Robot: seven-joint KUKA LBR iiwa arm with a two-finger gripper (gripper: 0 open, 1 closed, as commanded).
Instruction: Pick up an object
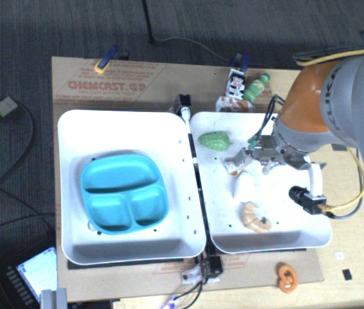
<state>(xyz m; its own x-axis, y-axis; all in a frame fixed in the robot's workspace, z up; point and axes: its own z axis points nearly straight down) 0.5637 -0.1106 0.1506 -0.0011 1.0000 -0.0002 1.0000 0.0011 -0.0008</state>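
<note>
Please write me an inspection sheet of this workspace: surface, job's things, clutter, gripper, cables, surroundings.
Surface: brown bench bearing left bin and right bin.
Job's things: green object, tan croissant-like object, whitish piece, all in right bin.
Clutter: blue divided tray in left bin; orange ring on bench.
Gripper: gripper low over right bin; finger state unclear.
Cables: yellow cable by arm; black cables on floor.
Surroundings: dark carpet.

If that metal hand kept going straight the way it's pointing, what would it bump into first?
Probably the white object lying just below the hand in the right bin, or the bin's floor. Depth is hard to judge from above.
</note>
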